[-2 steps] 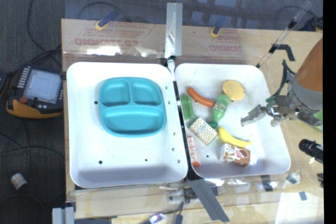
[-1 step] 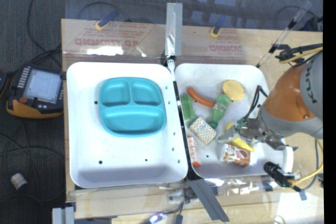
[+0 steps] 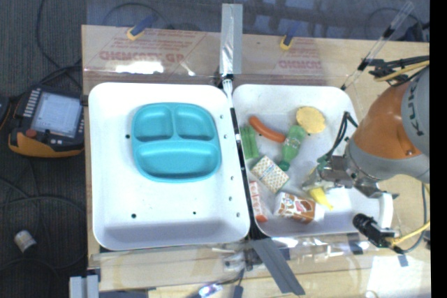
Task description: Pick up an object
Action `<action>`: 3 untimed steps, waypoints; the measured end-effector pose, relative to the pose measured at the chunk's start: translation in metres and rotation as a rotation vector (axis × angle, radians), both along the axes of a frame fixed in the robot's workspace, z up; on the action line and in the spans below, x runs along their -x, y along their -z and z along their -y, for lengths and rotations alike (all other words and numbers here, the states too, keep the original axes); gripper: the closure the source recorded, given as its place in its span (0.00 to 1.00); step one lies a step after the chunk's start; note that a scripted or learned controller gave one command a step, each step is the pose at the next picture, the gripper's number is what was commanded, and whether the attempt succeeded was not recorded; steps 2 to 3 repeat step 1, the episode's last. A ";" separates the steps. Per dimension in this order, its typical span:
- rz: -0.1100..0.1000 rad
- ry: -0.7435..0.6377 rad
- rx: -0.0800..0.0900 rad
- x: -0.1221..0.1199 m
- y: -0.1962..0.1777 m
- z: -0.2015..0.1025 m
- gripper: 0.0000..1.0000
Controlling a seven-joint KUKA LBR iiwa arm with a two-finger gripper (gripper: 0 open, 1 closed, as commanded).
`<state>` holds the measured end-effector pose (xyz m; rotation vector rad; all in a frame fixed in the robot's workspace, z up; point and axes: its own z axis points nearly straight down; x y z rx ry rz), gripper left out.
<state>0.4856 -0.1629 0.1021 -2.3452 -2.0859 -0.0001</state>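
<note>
While the arm [image 3: 391,129] is reached in from the right edge, its gripper [image 3: 327,176] is seen low over the right bin [image 3: 335,95], close to that bin's right wall. Whether the gripper is spread or pressed together cannot be told, since the wrist body hides that part from above. A small yellow object [image 3: 320,197] is seen just below the gripper, touching or nearly touching it; whether it is pinched cannot be told. The other loose items are spread across the right bin: an orange sausage-shaped piece [image 3: 267,129] near the upper left, a round yellow piece [image 3: 310,119] near the upper middle, a green bottle [image 3: 292,144] lying tilted between them, a dark green item [image 3: 248,142] along the left wall, a checkered packet [image 3: 269,174] near the centre, and a red and white packet [image 3: 296,208] by the lower wall. The yellow object lies just to the right of that red and white packet. The left bin [image 3: 112,220] is occupied by a blue divided plate [image 3: 176,142], set in its upper half. A handheld controller [image 3: 43,122] is noted on the floor, well apart to the left of the bench.
</note>
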 end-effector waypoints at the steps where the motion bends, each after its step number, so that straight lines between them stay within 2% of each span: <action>1: -0.001 -0.091 0.003 0.002 -0.127 -0.074 1.00; 3: -0.001 -0.091 0.003 0.002 -0.127 -0.074 1.00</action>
